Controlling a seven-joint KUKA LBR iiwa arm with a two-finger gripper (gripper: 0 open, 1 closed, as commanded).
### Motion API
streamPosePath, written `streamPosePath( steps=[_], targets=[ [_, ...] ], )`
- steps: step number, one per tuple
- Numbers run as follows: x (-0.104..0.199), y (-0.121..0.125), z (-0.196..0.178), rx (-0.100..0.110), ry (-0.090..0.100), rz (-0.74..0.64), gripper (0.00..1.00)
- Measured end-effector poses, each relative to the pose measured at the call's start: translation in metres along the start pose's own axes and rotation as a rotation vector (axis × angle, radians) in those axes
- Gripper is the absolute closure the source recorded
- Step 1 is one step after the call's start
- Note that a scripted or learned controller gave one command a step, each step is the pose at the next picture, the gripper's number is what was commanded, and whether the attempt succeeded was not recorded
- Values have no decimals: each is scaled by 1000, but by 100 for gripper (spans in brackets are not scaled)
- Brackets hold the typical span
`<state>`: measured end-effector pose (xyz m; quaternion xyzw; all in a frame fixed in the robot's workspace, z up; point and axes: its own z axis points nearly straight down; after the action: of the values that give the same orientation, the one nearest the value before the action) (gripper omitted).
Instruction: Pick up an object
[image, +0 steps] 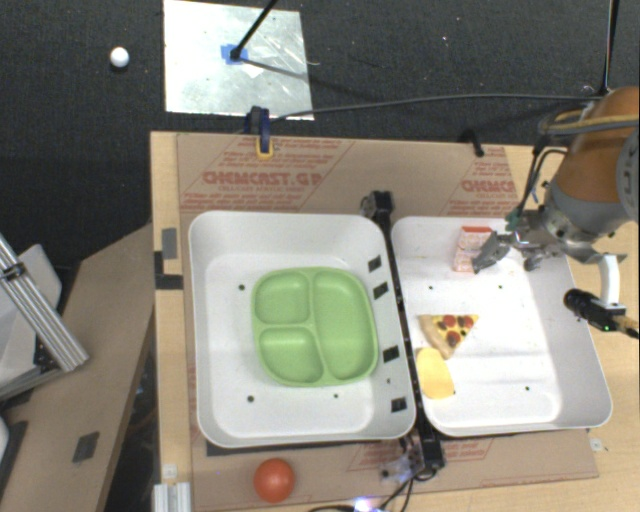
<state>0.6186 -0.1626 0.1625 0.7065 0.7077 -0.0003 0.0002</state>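
Observation:
In the right bin (560, 340) lie a small pink and white box (468, 248) at the back, a pizza slice (448, 330) in the middle left and a yellow piece (434, 375) near the front left. My gripper (510, 254) hangs over the back of this bin, just right of the box. Its fingers (487, 253) are spread apart with nothing between them. The box sits close beside the left finger; whether they touch is unclear.
The left bin (220, 300) holds a green divided plate (314, 325). A red ball (274, 479) rests on the bench in front of the bins. The grey arm with its orange band (598, 150) reaches in from the right.

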Motion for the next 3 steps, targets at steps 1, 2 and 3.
streamPosePath(
  steps=[1,2,3],
  targets=[
    [-2,-10,52,1,1,0,0],
    [-3,-8,38,-5,0,0,100],
    [-6,-12,-24,-6,-1,1,100]
  ],
)
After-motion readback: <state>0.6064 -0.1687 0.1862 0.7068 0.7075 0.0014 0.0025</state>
